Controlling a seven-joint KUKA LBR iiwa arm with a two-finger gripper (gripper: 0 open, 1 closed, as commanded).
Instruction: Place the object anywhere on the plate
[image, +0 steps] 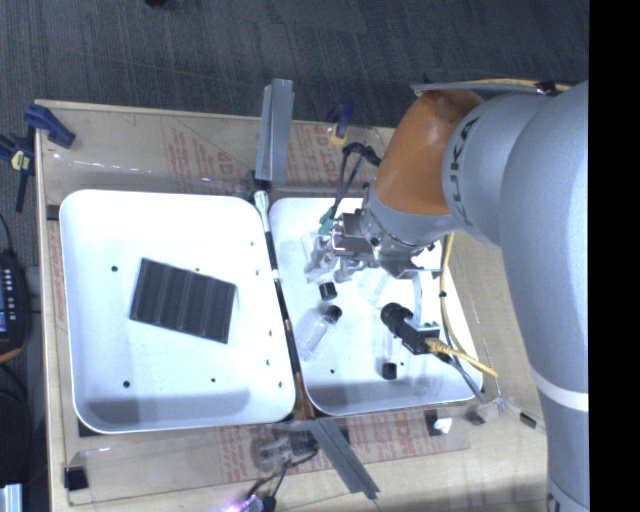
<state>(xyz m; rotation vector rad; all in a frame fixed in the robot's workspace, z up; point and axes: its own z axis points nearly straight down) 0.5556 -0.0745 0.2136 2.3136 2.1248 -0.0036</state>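
A dark grey ribbed plate (183, 299) lies flat in the left bin (90, 220), a little left of its middle. My gripper (330, 262) hangs low over the upper left part of the right bin (350, 400), near the wall between the bins. Just below it lies a small black piece (327, 290). A pale, see-through tube with a dark cap (322, 325) rests tilted a little further toward the front. Nothing shows between the gripper and these things.
A small black cube (389, 370) sits near the right bin's front wall. The grey arm with its orange band (430, 160) covers the right bin's back right part. Blue clamps (50, 125) hold the bench's back edge.
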